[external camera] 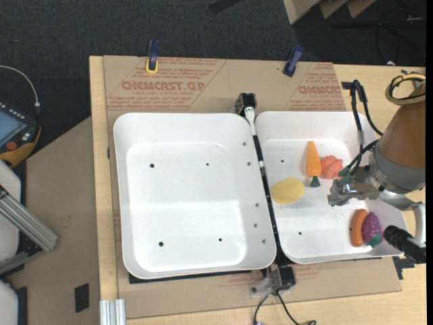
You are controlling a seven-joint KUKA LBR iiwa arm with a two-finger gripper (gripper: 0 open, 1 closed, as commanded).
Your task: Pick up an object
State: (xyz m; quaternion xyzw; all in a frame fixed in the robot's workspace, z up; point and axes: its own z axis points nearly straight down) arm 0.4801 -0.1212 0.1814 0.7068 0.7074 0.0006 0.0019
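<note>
Cardboard sheeting covers the bench (203, 80) under two shallow white bins set side by side. The gripper (340, 193) hangs over the right bin (318, 246), near its right side; whether it is apart or together cannot be told at this scale, and nothing shows held in it.

Nearest objects:
- pink piece (330, 166), just up-left of the gripper, touching the orange carrot-shaped piece (312, 158);
- orange and purple pair (365, 227), touching each other, near the bin's lower right corner;
- yellow rounded piece (288, 190), apart from the others, toward the bin's left wall.

These appear to be light, rigid, smooth toy foods, liable to slip. The yellow piece offers the clearest hold: grasp across its narrow width. The left bin (128, 181) lies well apart.
</note>
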